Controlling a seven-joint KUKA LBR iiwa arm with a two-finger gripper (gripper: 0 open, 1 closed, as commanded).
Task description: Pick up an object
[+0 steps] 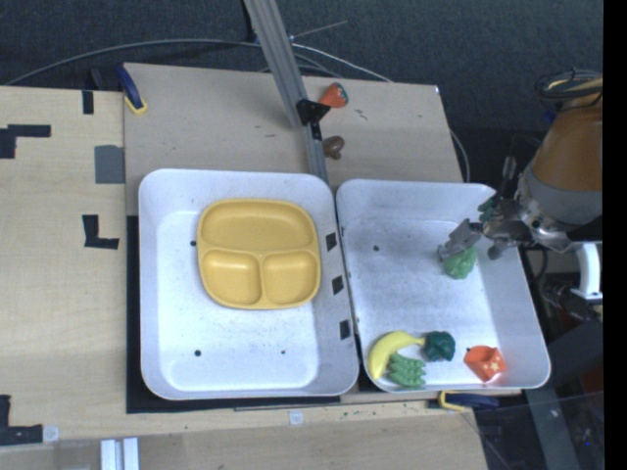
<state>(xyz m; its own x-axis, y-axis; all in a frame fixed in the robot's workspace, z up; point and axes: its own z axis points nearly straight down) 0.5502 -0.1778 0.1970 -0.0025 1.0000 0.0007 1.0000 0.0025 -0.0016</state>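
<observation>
A small light green object (458, 262) lies in the right bin (392, 213), near its right wall. My gripper (477, 246) hangs just above and to the right of it, open, with one dark finger (458, 237) right over the object's top edge. Nothing shows between the fingers. At the bin's front lie a yellow banana (390, 346), a green knobbly toy (407, 370), a dark teal piece (439, 345) and an orange-red piece (484, 361).
A yellow divided plate (260, 253) rests in the left bin (167, 292). A grey metal pole (279, 47) slants down to the bins' back edge. The arm's orange band (573, 150) stands beyond the right bin's wall.
</observation>
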